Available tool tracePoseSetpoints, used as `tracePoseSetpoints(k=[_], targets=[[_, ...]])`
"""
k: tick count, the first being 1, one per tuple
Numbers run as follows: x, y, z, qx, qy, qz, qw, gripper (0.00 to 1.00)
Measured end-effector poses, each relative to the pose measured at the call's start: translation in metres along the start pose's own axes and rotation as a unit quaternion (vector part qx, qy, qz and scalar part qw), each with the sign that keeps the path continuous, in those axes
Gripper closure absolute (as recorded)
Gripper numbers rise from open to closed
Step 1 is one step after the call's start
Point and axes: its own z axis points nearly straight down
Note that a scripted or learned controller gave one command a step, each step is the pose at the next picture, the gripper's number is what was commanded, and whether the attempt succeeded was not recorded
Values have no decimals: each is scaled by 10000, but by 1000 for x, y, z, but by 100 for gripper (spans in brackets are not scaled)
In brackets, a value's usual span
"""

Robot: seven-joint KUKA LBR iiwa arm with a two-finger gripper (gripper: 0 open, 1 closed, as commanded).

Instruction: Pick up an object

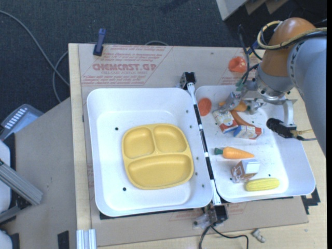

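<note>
The gripper [243,100], its opening impossible to judge, hangs over clutter at the right bin's [306,173] twelve o'clock; isolating one item should help.

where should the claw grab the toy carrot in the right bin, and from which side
Grip the carrot across its thick orange middle, coming straight down from above. It lies flat and roughly left to right on the right bin floor, green tip at the left, so the fingers would likely close best across its short width. The small carton sits just below it, so keep clear of that side.
</note>
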Motion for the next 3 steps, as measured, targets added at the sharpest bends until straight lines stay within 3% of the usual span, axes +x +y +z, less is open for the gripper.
tracePoseSetpoints(k=[1, 2, 3], targets=[[-3, -1, -9, 16, -34, 0, 10000, 100], [78, -51, -97, -81, -40, -6, 10000, 100], [78, -52, -97, -74, -42, -3, 10000, 0]])
